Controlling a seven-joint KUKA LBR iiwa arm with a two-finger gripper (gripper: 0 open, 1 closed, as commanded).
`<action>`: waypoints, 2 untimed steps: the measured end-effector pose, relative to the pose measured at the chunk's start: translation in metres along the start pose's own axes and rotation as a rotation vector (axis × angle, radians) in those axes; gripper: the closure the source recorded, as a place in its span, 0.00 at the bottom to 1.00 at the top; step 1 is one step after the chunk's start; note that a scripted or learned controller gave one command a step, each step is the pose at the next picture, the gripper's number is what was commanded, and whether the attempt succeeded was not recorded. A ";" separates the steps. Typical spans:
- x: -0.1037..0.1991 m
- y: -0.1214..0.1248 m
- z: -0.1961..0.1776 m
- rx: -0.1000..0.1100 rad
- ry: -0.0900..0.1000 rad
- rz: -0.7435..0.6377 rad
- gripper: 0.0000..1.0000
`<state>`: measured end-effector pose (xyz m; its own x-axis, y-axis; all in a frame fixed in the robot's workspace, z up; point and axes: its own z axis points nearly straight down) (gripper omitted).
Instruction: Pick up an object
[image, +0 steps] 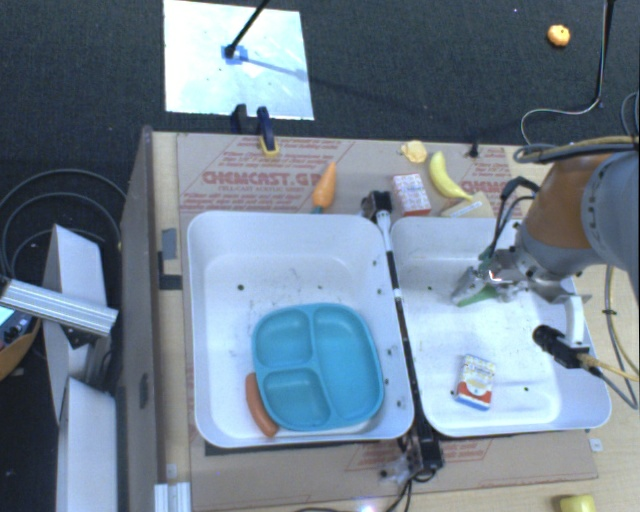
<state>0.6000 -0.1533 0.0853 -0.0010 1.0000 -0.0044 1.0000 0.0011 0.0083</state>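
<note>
One carton (476, 382) lies below the gripper (470, 291).

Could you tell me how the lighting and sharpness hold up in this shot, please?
Camera view: even overhead light, soft shadows only; the white bins run bright, near washed out; the reflective sheet on the dark floor glares; the gripper looks slightly soft; the blue tray and small carton read clearly.
</note>
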 end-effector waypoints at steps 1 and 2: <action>-0.017 0.052 0.000 0.000 0.002 -0.004 0.00; 0.017 0.071 -0.046 0.002 0.004 -0.006 0.00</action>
<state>0.6708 -0.1362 0.1318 -0.0075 1.0000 0.0001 1.0000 0.0075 0.0066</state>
